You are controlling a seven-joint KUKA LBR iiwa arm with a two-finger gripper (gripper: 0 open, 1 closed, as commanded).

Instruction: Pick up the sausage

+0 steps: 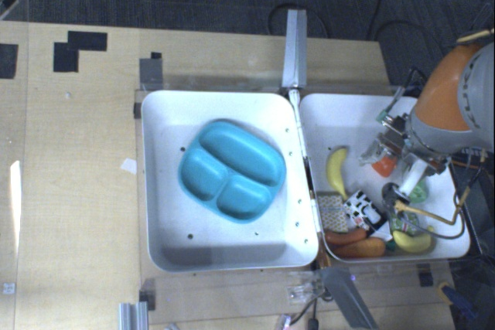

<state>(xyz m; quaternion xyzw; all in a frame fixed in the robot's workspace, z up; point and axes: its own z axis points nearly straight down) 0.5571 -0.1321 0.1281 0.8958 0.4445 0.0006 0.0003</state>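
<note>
While the hand (pixel 388 156) hangs over the right bin (pixel 329 120), I'm on approach; can't tell its opening. Next: shift to sausage (pixel 360 248), near-left corner.

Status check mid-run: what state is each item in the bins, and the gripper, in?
Blue three-compartment plastic plate: flat in the left bin, face up.
Reddish-orange sausage: lying against the right bin's near wall, not gripped.
Yellow banana: lying near the right bin's left wall.
Gripper: over the right bin, apart from the sausage.
</note>
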